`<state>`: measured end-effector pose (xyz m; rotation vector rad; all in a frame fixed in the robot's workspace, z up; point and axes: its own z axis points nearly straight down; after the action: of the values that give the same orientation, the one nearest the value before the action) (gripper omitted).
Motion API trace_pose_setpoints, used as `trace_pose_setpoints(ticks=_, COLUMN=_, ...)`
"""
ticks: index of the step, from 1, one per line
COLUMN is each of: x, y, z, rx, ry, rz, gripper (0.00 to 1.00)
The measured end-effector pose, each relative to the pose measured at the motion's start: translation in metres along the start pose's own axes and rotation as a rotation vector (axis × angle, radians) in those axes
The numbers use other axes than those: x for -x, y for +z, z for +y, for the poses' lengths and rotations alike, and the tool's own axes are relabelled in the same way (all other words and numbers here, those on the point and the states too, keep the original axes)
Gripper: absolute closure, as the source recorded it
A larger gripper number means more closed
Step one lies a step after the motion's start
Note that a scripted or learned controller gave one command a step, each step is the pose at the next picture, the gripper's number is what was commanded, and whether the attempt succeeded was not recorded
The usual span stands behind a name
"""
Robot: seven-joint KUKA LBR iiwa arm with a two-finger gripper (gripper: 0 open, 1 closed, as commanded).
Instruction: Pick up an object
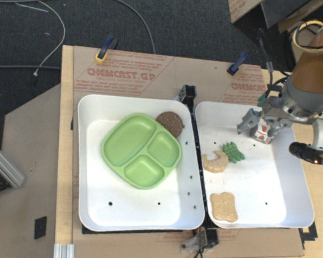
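My gripper hangs over the far part of the right bin, open, its grey fingers spread. A small white and red object sits between the fingers, low by the bin floor; whether they touch it I cannot tell. Nearer the bin's middle lie a green leafy toy and a beige croissant-shaped piece. A tan toast-shaped piece lies at the near left corner of that bin.
The left bin holds a green divided plate with a brown round disc at its far right edge. A black divider strip runs between the bins. The arm's orange band rises at the right.
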<state>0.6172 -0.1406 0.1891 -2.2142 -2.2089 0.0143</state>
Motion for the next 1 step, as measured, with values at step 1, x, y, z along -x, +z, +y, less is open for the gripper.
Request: trace_pose_setpoints(ticks=1, x=-0.0004, y=-0.0088, z=0.0032, rx=0.015, ry=-0.003, rz=-0.002, gripper=0.00)
